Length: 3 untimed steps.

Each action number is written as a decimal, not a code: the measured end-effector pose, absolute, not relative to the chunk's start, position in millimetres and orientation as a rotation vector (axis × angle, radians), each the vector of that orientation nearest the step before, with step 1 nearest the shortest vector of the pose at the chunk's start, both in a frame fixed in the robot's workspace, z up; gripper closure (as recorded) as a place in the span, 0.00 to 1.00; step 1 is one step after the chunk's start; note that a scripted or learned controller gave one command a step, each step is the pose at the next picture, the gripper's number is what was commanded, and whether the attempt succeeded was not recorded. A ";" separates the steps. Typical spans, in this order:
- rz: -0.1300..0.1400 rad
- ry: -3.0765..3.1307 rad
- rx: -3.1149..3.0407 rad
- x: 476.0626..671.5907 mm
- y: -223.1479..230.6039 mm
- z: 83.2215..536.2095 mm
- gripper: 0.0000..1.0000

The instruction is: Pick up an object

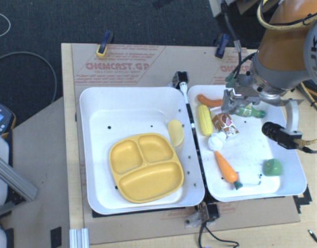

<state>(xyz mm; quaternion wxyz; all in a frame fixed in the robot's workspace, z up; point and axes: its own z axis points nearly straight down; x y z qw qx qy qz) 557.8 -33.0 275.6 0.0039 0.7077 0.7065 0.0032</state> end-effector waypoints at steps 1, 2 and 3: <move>-0.011 2.232 2.226 521.3 4.4 188.7 1.00; 0.013 2.218 2.214 492.3 -3.6 321.6 1.00; 0.006 2.227 2.213 490.5 45.9 331.8 1.00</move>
